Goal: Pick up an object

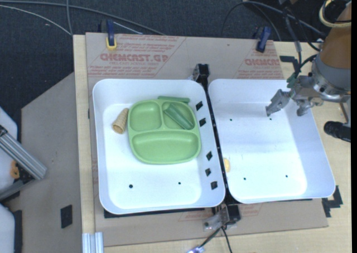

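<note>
Currently we list: hand [287, 107], fingers spread and holding nothing, upper right of frame over the right bin [290, 190]; green tray [163, 132] and cone [119, 120] centre-left in the left bin [111, 190]. Risk, we judge: closing on bare bin floor, every object lying well apart.

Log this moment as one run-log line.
gripper: open, over right bin, holding nothing | green tray: left bin | cone: beside tray | pick: not yet done
</note>
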{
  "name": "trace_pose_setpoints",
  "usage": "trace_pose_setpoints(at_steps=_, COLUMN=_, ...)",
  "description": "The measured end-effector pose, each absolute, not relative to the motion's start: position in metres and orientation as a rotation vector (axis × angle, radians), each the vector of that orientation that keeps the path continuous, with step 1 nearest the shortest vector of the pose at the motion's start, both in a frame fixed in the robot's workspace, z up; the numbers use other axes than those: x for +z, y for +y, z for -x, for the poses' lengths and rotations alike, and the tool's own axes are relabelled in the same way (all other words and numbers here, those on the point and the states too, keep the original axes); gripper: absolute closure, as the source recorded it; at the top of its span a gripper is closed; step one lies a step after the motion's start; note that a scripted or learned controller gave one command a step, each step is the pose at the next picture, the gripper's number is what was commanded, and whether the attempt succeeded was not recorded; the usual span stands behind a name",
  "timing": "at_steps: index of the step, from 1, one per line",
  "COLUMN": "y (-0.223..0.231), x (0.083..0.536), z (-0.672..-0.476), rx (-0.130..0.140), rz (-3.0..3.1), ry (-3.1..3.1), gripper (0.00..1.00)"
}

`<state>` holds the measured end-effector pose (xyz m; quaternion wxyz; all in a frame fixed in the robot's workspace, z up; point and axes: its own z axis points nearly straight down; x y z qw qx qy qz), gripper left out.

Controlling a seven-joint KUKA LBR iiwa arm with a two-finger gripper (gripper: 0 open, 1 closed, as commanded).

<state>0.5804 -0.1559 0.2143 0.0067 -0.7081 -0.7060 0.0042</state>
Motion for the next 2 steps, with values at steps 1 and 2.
trace_pose_setpoints(at_steps=1, y=-0.156, x=0.222, z=-0.583, rx=0.001, rz=2.220, ry=-2.220, gripper=0.00)
trace_pose_setpoints(at_steps=2, y=-0.156, x=0.179, z=-0.579, rx=0.004, rz=2.218, ry=-2.217, gripper=0.00)
